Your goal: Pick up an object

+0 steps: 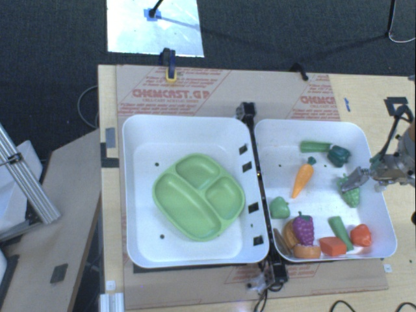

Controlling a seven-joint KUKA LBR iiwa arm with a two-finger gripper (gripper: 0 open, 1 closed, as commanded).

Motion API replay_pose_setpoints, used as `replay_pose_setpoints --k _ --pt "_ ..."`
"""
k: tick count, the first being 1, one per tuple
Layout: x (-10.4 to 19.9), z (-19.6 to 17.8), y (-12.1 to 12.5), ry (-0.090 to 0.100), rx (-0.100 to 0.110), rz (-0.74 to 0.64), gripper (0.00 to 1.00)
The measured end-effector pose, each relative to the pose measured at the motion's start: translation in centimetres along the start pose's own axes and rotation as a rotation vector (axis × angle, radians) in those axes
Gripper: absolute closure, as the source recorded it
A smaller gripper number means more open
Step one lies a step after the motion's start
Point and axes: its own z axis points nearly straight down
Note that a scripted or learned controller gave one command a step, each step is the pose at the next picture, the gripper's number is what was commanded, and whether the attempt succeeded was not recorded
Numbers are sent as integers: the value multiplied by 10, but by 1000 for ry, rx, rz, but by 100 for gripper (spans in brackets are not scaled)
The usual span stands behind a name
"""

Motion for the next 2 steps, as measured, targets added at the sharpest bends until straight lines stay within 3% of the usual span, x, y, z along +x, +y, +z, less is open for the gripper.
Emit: replay_pose_setpoints --k 1,2 --pt "0 -6 3 -3 -12 -4 0" --pt "0 39 12 -2 -9 -3 0"
